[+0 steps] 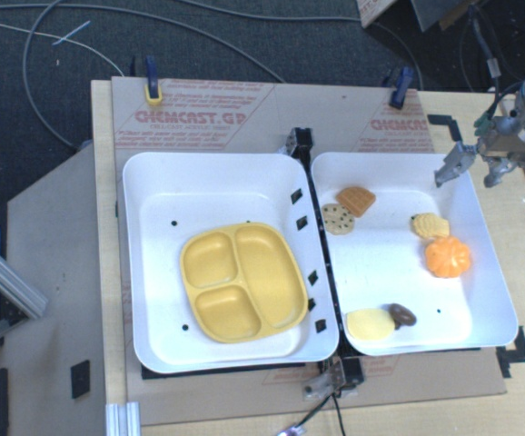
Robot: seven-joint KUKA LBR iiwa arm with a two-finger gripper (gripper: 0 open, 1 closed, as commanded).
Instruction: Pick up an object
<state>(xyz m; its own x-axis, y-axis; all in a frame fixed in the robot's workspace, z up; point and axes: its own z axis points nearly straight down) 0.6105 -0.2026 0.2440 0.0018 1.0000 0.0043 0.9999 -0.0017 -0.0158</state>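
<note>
My gripper (472, 170) hangs over the right bin's (399, 175) far right corner, its two fingers spread apart with nothing between them. Below it in that bin lie a pale yellow ridged piece (430, 226) and an orange pumpkin-like toy (448, 256). Farther left sit a waffle-like cracker (357, 200) and a chocolate-chip cookie (337, 218). Near the front wall are a pale yellow slice (370, 324) and a small brown piece (402, 315) touching it.
The left bin (153, 207) holds a yellow three-compartment plate (242, 281). Black clips run along the divide between the bins (310, 234). Blue clamps (153, 82) hold the cardboard sheet at the back. Cables lie on the dark floor beyond.
</note>
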